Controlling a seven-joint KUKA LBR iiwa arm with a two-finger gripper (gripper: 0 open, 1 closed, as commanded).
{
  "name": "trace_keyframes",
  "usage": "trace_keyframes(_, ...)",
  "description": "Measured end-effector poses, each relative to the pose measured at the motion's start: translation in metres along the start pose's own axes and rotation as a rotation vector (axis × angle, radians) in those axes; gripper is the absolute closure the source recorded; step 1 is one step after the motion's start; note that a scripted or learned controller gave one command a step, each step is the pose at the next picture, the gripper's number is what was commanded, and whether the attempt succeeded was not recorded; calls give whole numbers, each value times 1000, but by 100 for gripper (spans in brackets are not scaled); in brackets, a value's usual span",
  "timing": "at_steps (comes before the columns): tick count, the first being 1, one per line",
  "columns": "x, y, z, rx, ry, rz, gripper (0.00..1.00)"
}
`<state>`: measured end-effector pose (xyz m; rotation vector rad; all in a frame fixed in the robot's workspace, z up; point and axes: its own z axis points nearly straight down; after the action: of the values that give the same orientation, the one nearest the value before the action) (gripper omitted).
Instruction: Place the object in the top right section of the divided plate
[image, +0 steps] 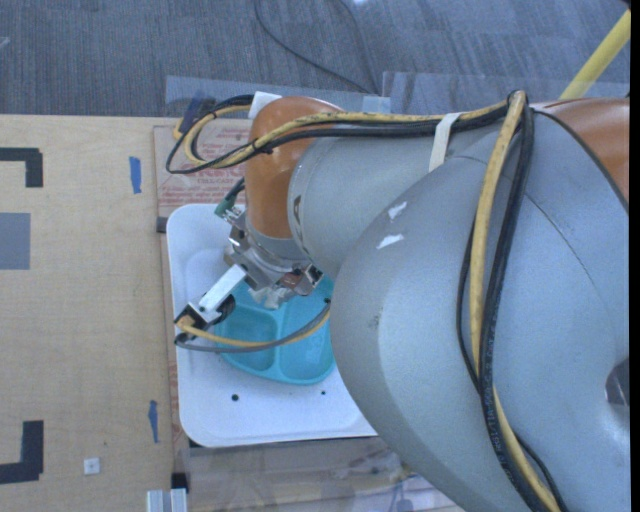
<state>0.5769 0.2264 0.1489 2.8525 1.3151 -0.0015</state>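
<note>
The arm (450, 280) fills the right half of the frame and reaches left, its orange band (272, 165) sitting just above centre. Below the band the gripper (275, 283) hangs over the upper edge of the plate (285, 345), a blue divided dish in a white bin (260, 415) at centre left. Whether the gripper is open or closed cannot be told from this angle, and nothing can be seen held there; the object to be placed cannot be made out.

The plate lies directly beneath and to the lower right of the gripper. Its upper part is hidden by the wrist and its right side by the arm. A ridge between two sections shows near the plate's lower middle.

A white and black piece (212, 300) juts from the wrist toward the lower left, over the bin floor just left of the plate. Yellow and black cables (215, 130) loop above the band and another cable (240, 345) sags across the plate's left rim.

The bin's left wall is near the plate, with a narrow strip of floor between them. A broader stretch of bare floor lies below the plate, toward the bin's lower edge. Left of the bin is a flat wooden board (80, 300).
</note>
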Motion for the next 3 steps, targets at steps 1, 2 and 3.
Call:
trace_keyframes(1,43,53,-29,1,3,187,100)
trace_keyframes(2,51,63,-38,1,4,215,100)
trace_keyframes(3,56,66,-10,-5,22,268,100)
